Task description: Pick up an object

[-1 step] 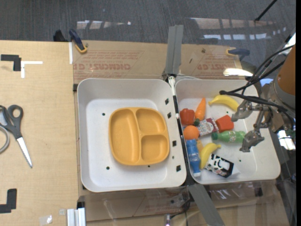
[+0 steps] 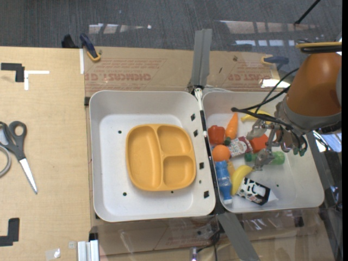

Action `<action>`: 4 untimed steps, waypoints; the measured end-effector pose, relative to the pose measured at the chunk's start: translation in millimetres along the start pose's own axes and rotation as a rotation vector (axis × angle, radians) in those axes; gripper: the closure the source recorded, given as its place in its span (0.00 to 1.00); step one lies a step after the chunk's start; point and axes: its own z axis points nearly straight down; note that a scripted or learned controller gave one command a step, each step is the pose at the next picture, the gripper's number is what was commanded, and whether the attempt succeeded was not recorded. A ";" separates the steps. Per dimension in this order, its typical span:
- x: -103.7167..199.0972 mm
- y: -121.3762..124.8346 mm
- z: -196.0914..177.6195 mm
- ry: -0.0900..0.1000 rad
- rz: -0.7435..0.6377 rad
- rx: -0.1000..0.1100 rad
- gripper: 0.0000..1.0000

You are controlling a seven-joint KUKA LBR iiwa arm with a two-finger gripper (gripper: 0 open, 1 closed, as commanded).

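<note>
As I monitored the feed from my remote station, the gripper [image 2: 265, 155] was positioned low inside the right bin [image 2: 304, 194], near the bin's centre, amid a cluster of small objects. I could not tell from the view whether its fingers were apart or together, because the wrist hardware and cabling masked the tips. No object was visibly held between them, so I judged the pick as not yet completed. Candidate objects lay along the left wall of the right bin: a carrot [image 2: 232, 125], a red pepper [image 2: 216, 134], an orange ball [image 2: 221, 153], a blue bottle [image 2: 222, 182] and a banana [image 2: 239, 177]. A green item [image 2: 277, 157] lay just beside the gripper, and a black-and-white packet [image 2: 254, 190] rested near the front edge of that bin. The left bin [image 2: 103, 162] carried a yellow divided plate [image 2: 161, 157] at its centre. Remaining steps, in my assessment: close on one object, confirm the hold, and lift it clear of the bin.
</note>
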 end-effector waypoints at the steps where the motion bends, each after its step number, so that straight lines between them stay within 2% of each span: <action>1: -11.6 -21.0 40.2 -0.015 0.107 0.000 0.00; 2: -19.2 -23.4 46.9 -0.005 0.161 0.000 0.00; 3: -20.6 -22.4 37.0 -0.009 0.157 0.001 1.00; 4: -48.5 26.7 -89.7 -0.001 0.084 0.000 1.00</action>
